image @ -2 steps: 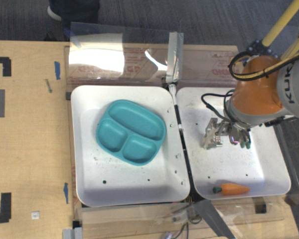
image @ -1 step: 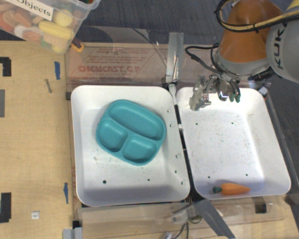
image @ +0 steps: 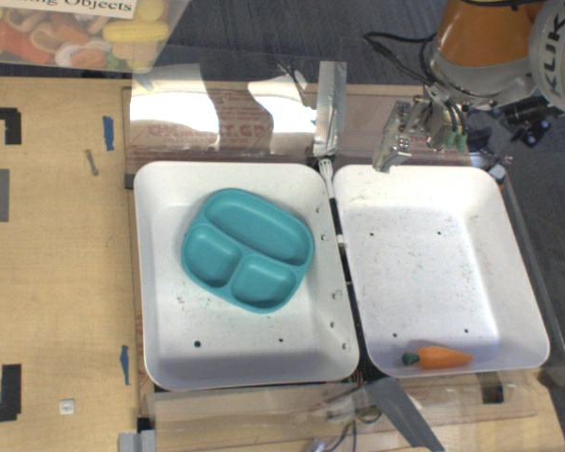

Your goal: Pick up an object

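Glossy white bins (image: 424,205) hold a carrot (image: 440,357) and teal tray (image: 248,250); gripper (image: 424,137) seemingly open, empty.

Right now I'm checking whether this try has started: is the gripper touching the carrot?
Apart. The camera view shows the gripper above the right bin's far rim, while the carrot lies against the near wall, bare bin floor between them.

The light is bright and even. A shiny clear sheet (image: 221,116) left of the tool (image: 424,135) throws back strong white glare. The two white bins (image: 160,347) glow, with soft grey shadows along their inner walls. The plate (image: 248,250) casts almost no shadow. The tool looks a bit blurry; the bins look sharp.
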Robot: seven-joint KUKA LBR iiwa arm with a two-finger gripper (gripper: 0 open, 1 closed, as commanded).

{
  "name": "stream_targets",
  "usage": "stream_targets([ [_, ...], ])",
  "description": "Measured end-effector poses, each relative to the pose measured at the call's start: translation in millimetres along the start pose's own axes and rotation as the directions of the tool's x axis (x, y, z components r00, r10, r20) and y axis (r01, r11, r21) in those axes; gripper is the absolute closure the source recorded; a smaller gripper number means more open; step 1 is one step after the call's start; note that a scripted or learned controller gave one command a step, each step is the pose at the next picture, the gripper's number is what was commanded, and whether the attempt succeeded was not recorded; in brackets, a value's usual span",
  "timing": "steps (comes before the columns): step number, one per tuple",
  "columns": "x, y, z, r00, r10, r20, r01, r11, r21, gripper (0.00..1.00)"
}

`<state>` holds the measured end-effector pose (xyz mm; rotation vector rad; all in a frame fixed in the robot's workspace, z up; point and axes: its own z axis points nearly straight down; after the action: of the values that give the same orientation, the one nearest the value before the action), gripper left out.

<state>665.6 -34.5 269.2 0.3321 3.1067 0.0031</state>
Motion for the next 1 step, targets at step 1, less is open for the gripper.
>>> stream_targets([
  [1, 47.3, 34.5, -32.3, 0.998, 0.060, -0.009, -0.060, 0.998, 0.000, 1.00],
])
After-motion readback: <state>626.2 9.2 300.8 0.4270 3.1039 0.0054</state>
